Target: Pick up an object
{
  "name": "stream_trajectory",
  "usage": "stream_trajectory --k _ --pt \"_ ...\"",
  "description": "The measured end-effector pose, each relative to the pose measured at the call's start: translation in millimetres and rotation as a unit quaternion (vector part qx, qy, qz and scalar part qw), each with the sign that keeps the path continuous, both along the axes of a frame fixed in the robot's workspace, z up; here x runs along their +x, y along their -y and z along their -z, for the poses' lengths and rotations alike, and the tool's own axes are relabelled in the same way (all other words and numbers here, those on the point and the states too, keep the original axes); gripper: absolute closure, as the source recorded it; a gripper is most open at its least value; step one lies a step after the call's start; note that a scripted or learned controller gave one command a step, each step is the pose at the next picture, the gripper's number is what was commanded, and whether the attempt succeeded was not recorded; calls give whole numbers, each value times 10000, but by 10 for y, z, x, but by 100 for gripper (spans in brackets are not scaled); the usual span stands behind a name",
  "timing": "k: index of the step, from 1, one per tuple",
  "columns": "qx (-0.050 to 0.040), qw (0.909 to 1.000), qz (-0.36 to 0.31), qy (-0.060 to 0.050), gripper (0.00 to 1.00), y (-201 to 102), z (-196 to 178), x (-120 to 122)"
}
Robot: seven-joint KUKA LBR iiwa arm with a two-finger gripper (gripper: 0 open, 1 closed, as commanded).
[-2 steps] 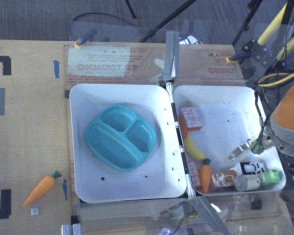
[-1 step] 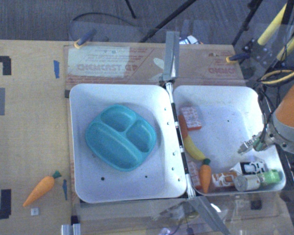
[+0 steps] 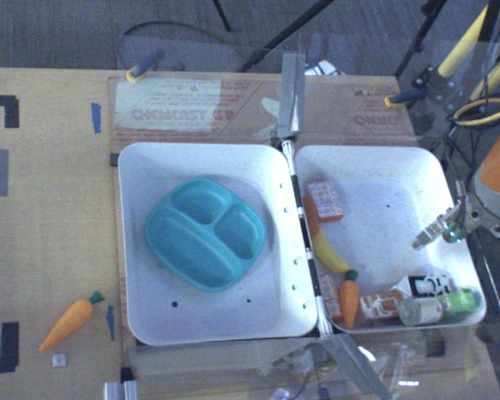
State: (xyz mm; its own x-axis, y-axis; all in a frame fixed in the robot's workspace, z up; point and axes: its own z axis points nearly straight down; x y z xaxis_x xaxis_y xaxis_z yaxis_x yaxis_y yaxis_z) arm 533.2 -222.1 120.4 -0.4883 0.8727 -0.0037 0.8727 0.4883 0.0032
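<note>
The bottle (image 3: 437, 307) lies on its side in the near right corner of the right bin (image 3: 383, 161). It looks light, hard and slick, and it may roll, so I think I should pinch it across its middle. My hand (image 3: 433, 231) hangs over the bin's right side, a little beyond the bottle and not touching it. I cannot tell if my hand is spread or pressed together. Beside the bottle are a small box (image 3: 381, 304) and a carrot (image 3: 348, 300). A banana (image 3: 331, 255) lies near the wall. A blue plate (image 3: 205, 233) sits in the left bin (image 3: 142, 173). Another carrot (image 3: 67, 322) lies on the tabletop (image 3: 50, 223).
</note>
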Motion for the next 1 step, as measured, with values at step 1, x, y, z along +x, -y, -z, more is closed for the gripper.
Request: stream_trajectory --k 1 --pt "2 9986 528 -5 100 -133 -1327 661"
